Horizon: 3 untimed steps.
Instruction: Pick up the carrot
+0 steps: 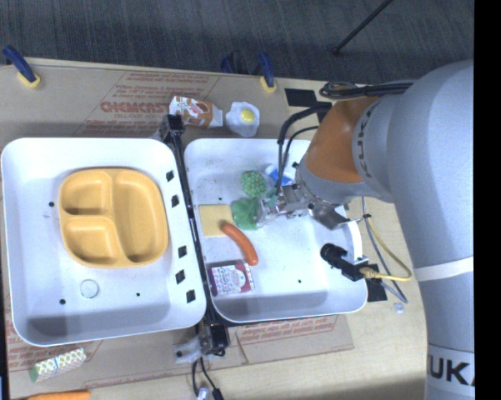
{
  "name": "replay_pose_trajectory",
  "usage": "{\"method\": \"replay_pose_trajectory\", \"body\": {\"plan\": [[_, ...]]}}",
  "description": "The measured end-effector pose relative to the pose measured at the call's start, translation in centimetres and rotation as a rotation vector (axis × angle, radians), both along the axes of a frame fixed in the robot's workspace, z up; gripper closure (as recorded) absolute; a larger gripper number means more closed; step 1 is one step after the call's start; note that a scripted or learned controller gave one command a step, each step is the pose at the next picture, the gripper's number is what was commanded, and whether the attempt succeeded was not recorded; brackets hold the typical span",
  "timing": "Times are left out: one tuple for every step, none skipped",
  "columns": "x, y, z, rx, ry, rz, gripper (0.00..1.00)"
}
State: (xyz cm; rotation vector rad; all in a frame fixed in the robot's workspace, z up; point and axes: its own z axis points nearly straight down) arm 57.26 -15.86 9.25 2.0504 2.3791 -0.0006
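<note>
Gripper (pixel 271 209) over right bin (pixel 317 302), carrot (pixel 240 242) inside

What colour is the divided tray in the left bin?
Yellow-orange, plain with no pattern. The tray shows best in the camera view, lying in the left bin.

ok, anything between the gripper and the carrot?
In the camera view, a green object sits between the gripper and the carrot, touching or nearly touching the gripper. Below it, bare white bin floor.
</note>
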Motion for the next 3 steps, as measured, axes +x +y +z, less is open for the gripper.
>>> {"method": "replay_pose_trajectory", "body": {"plan": [[-6.7, -5.3, 16.7, 0.000, 0.001, -0.106, 1.00], [-9.6, -5.2, 17.7, 0.002, 0.003, 0.048, 1.00], [-9.6, -0.3, 12.4, 0.003, 0.005, -0.212, 1.00]]}}
